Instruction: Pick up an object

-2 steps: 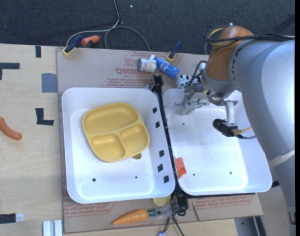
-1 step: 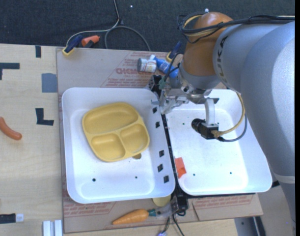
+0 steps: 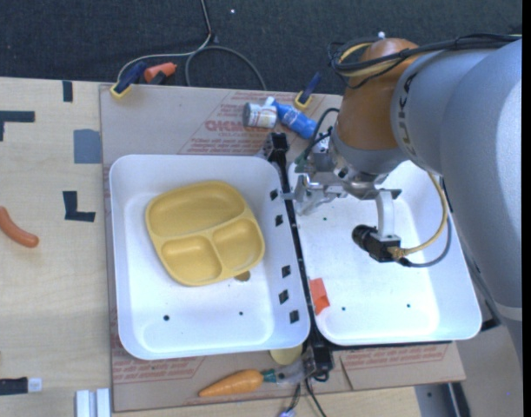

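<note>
The pincer sits low over the right bin, tight against the divider between the two bins, and whether it is open or closed cannot be told from this angle; nothing shows in its grip. The grey arm covers much of that bin. In the left bin lies a yellow divided plate, flat, three compartments up, well apart from the pincer. An orange carrot rests on the bench below the bins.
</note>
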You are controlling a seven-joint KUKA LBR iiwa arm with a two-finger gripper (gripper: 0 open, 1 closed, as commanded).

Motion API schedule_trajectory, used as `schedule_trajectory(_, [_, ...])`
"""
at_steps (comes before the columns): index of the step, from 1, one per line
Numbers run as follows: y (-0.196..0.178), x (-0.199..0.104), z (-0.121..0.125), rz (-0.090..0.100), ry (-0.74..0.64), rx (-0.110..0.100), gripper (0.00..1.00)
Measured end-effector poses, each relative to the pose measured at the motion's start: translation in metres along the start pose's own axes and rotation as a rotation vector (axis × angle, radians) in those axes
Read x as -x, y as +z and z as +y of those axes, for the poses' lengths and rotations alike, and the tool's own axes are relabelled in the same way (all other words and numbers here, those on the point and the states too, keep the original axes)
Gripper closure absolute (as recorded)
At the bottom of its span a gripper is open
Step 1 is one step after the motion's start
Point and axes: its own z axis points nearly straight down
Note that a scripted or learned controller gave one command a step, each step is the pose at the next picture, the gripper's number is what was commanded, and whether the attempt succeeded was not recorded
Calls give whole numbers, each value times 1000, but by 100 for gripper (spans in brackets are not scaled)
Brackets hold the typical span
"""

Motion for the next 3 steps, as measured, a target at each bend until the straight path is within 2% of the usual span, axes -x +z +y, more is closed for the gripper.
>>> schedule_trajectory(1, [0, -1, 1, 1, -1, 1, 0])
schedule_trajectory(2, [10, 103, 36, -4, 8, 3, 0])
schedule_trajectory(3, [0, 40, -40, 3, -3, -2, 0])
